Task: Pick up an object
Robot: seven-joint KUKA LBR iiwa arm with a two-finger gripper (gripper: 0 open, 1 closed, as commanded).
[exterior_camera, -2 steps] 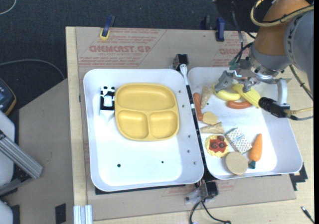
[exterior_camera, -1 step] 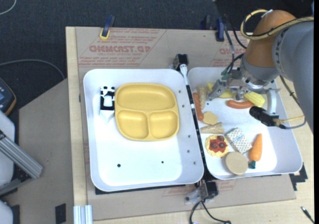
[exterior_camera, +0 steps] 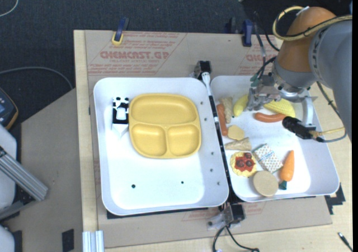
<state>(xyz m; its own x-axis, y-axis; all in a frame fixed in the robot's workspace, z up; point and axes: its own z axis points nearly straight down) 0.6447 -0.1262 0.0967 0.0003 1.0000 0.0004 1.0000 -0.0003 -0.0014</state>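
arm reached in over right bin | gripper low at bin's back, just above banana and corn | finger state: could not tell | yellow tray sat in left bin

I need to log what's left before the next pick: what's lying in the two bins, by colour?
Left bin:
Yellow: 1, divided plate
Black and white: 1, small block

Right bin:
Yellow: 3, banana, corn, tart
Orange: 3, two sausages, carrot
Tan: 3, round biscuit, cookie, cracker
Patterned white: 1, wrapper

Total: 12
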